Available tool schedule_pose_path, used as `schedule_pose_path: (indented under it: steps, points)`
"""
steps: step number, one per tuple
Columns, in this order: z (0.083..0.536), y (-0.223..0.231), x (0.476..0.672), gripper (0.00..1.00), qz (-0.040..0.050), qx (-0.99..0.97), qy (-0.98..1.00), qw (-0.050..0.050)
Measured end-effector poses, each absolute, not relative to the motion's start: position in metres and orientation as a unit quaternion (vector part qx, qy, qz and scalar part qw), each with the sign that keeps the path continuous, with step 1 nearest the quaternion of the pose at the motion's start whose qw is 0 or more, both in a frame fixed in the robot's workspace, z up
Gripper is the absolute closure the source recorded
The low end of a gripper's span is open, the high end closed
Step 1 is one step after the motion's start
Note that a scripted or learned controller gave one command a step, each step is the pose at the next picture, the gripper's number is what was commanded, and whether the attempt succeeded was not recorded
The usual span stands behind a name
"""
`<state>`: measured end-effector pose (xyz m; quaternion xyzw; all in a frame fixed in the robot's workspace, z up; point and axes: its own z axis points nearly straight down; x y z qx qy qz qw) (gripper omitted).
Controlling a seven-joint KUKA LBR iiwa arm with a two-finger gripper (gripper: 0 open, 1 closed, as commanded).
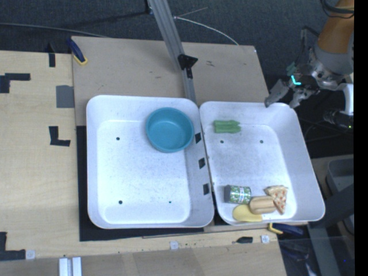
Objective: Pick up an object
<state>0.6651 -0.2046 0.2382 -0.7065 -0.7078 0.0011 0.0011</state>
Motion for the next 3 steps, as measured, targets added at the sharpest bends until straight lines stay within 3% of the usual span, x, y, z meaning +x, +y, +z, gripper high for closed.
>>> schedule_pose_path:
  steps: [1,3]
  points:
    - [0.239,-0.205,0.666,0.0,0.0005,-0.706,-0.708,0.0]
    - [0.137,-0.19,0.653,0.0,0.0024,-0.707,-0.708,0.002]
